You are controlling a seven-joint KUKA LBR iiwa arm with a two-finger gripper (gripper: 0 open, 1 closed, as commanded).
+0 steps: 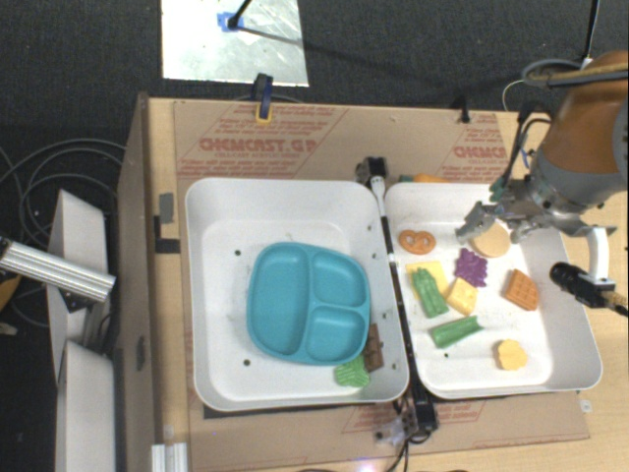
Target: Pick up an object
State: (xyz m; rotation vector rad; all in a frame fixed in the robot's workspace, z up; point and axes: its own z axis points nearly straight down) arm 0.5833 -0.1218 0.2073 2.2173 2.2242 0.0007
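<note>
The jaws (488, 226) are hanging low over the back of the right bin (575, 357), spread apart, with a pale tan round piece (492, 242) lying right beneath the fingertips; I cannot tell whether they are touching it, and nothing is sitting pinched between them. Just in front of that piece, a purple grape bunch (472, 266) is lying, and a pretzel (417, 241) is resting to its left near the bin's inner wall. Further forward, a green pickle-like piece (428, 291), a yellow block (462, 296), a second green piece (454, 331), an orange waffle (521, 290) and a small orange-yellow chunk (510, 355) are lying scattered. The left bin (216, 254) is holding a blue divided plate (308, 303), with a green leafy piece (351, 373) and a brown piece (374, 349) sitting at its front right edge. The arm (580, 131) is reaching in from the right, bending down over the surface (295, 141).
</note>
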